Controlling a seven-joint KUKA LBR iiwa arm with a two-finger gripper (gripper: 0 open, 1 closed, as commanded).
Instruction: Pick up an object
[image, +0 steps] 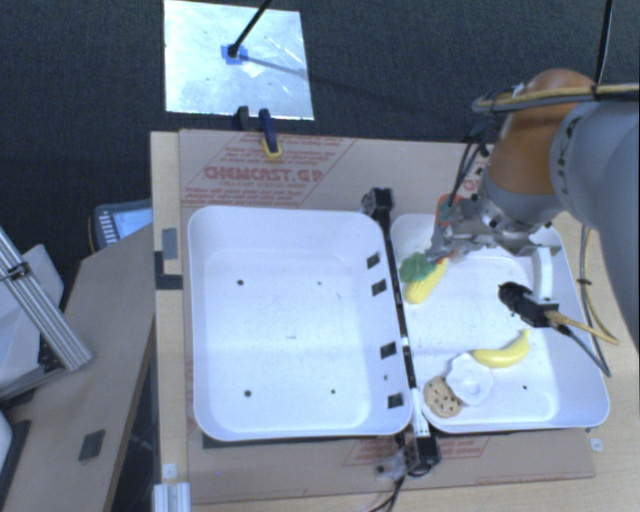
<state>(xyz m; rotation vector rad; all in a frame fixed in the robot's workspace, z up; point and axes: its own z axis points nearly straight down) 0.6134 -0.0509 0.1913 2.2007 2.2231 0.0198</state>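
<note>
1. At the upper left of the right bin (470, 315), close to the wall it shared with the left bin (290, 320), lay a yellow-and-green toy (420, 277), the likeliest thing to be picked up.
2. The gripper (443, 248) hung over the toy's upper end, at or just above it. Whether the gripper was open or closed could not be told, and no grasp was visible.
3. The step in hand appeared to be the descent onto the toy. A sound grip would have called for closing across the toy's narrow width, nearer its middle than its end.
4. The shared wall stood just beside the toy, so a straight vertical approach seemed safer than a slanted one, which risked striking the rim.
5. The banana (503, 352), the white piece (468, 380) and the cookie (441, 398) lay well apart from the toy, toward the bin's lower edge, and offered no obstruction.
6. The lift would best have been slow, since an off-centre hold on a long toy could have let it swing or slip.
</note>
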